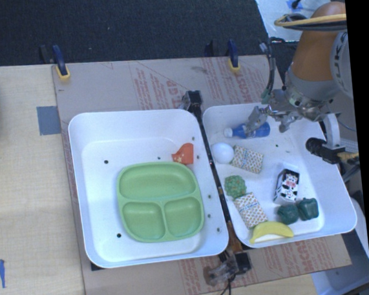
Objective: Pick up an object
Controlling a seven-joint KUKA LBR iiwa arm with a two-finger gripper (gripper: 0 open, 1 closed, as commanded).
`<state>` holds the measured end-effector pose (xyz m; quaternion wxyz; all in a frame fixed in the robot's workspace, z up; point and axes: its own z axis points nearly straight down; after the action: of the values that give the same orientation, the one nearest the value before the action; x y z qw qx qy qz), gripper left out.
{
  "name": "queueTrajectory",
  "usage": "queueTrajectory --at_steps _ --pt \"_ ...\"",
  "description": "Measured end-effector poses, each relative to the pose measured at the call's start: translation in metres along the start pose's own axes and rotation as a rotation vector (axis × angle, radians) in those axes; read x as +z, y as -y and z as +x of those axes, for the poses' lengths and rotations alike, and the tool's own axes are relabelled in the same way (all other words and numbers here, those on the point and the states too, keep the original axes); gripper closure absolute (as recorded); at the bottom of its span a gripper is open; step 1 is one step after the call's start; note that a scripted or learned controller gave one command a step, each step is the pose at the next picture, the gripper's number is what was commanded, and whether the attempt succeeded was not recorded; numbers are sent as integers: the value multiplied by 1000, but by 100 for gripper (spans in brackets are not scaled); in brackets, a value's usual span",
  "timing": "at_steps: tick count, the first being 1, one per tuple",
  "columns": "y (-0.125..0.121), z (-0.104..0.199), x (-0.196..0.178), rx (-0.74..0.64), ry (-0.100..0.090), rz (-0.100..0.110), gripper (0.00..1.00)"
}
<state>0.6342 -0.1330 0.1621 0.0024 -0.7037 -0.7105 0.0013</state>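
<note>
Gripper (258,122) sits low over the far end of the right bin (338,223), right at the blue object (243,131); from my remote view I cannot tell its state or whether it has hold of anything. Arm (315,59) enters from the right, orange band up top

Right bin contents as I read them: blue object lying near the far wall, white ball (222,152) just beside the left wall, patterned packet (247,159) next to the ball, green lumpy item (235,186) below it, second patterned packet (249,208) nearer me, banana (271,231) along the near wall, black-and-white carton (287,186), two dark green pieces (298,211) just beside the carton

Left bin (87,185): green divided plate (160,201) centred, small red-orange object (184,154) touching its far right corner
</note>
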Motion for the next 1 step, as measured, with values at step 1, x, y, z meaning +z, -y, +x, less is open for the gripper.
queueTrajectory --at_steps 1 --pt "-16 89 -32 -2 1 -6 0"
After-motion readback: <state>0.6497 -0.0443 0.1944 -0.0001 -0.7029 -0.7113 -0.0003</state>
